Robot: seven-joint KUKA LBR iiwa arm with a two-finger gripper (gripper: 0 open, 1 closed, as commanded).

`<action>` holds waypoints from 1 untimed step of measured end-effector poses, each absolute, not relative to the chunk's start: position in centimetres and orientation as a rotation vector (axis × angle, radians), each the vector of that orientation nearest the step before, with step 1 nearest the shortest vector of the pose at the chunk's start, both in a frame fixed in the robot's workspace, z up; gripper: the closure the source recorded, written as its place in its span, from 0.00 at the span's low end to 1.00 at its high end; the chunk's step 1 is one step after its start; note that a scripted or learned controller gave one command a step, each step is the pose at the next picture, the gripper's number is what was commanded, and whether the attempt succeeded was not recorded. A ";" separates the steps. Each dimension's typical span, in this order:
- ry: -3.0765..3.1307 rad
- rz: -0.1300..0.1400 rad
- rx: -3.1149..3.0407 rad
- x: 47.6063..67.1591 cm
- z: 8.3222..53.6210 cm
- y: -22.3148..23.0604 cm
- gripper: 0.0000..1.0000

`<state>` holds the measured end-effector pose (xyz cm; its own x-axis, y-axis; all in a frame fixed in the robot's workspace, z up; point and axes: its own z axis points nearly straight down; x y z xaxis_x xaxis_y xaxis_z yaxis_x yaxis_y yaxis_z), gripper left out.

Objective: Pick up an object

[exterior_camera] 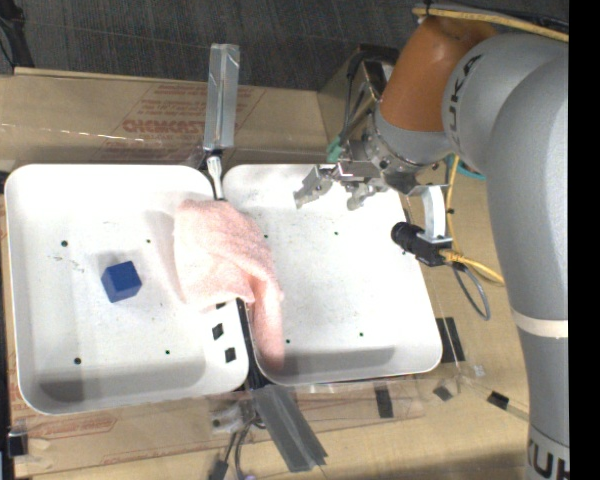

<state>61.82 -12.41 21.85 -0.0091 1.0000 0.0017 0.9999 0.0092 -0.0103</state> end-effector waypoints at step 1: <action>-2.468 0.007 -1.930 59.9 10.1 -9.8 0.00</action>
